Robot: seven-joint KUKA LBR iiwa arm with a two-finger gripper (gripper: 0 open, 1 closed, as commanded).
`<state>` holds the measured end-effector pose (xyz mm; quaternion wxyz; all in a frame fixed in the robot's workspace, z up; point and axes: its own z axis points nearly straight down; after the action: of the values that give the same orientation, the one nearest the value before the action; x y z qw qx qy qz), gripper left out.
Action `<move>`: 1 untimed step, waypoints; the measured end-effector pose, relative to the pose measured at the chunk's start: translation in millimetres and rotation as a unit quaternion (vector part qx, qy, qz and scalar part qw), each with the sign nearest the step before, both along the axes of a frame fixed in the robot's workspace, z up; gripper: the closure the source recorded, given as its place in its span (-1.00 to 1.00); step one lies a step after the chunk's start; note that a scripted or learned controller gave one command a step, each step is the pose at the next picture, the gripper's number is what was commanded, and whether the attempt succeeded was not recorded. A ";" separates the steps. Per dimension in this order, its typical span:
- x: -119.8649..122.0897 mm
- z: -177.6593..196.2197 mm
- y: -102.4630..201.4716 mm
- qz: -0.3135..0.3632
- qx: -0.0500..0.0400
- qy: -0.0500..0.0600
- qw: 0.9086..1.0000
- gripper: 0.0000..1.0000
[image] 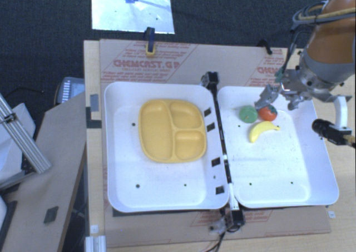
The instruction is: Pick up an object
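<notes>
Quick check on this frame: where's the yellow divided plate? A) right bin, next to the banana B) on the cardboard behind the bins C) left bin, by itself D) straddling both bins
C: the yellow divided plate lies flat in the left bin, while the banana, the green fruit and the red-orange fruit sit in the right bin.

printed in red on the brown protective sheet [167, 59] under the bins: "chemcast gp", upside down, once behind the left bin, again partly at right.
</notes>
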<state>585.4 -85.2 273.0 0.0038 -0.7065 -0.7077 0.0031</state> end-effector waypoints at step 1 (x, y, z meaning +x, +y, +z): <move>1.8 6.1 0.1 0.001 -0.001 -0.006 1.000 -1.00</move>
<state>587.3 -85.1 279.1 -0.0007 -0.7059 -0.7083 -0.0006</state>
